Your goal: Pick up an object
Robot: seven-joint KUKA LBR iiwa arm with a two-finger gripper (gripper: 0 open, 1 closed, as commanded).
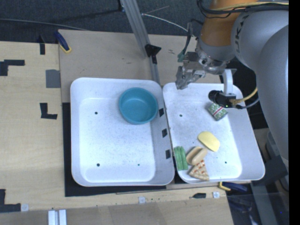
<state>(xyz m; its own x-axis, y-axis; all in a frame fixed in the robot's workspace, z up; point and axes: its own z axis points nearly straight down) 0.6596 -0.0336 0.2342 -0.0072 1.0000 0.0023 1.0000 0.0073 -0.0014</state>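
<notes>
Bench with two white bins

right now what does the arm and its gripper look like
The arm is smooth grey with a rounded orange band above the wrist. Thin dark cables loop around that band. The gripper is small, metallic grey, with two narrow fingers.

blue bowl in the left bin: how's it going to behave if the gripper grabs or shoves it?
The blue bowl looks like rigid plastic, so probably stiff and light. It sits upright and open, so a rim pinch seems the likeliest hold; the smooth curved wall may slip. Pushed, it would likely slide across the left bin rather than tip, being low and wide.
</notes>
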